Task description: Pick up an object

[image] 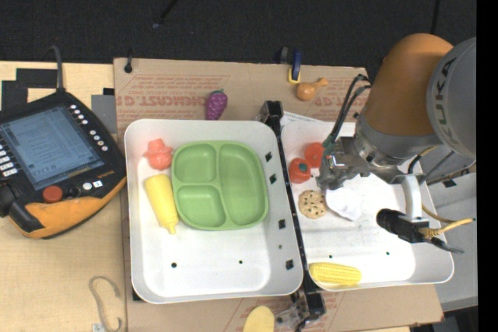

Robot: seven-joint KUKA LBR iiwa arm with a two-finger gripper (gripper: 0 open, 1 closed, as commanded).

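nearest the camera a corn cob lies along the front wall of the right bin, long axis running left-right, well in front of the claw. further in, a cookie sits flat just down-left of the claw and some crumpled white stuff lies right under it, while two red tomato-ish pieces sit just to its left; can't tell if the claw is wide or closed, or if it's got anything. the left bin has a green divided plate with a yellow bottle beside it pointing toward the front.
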